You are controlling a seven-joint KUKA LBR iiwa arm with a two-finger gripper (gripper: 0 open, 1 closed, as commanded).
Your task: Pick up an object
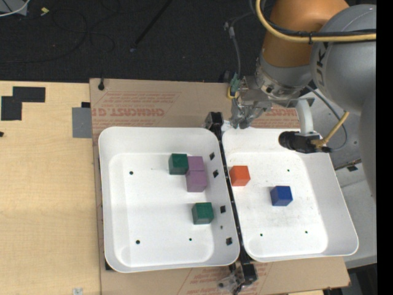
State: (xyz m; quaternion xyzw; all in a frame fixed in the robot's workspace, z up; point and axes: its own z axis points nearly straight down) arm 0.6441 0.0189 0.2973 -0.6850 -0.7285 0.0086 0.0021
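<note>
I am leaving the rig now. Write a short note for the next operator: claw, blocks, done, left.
Claw: above the far rim of the right bin, nothing seen in it.
Right bin: orange block, blue block.
Left bin: two green blocks, purple block touching the farther green one.
Done: nothing picked.
Left: grasp and lift one block.

Red print ran along the far edge of the cardboard sheet point(153, 103) under the bins, upside down and mirrored from this view, too faint to read with certainty. More red print showed at its near edge, likewise illegible. No other text could be read.
</note>
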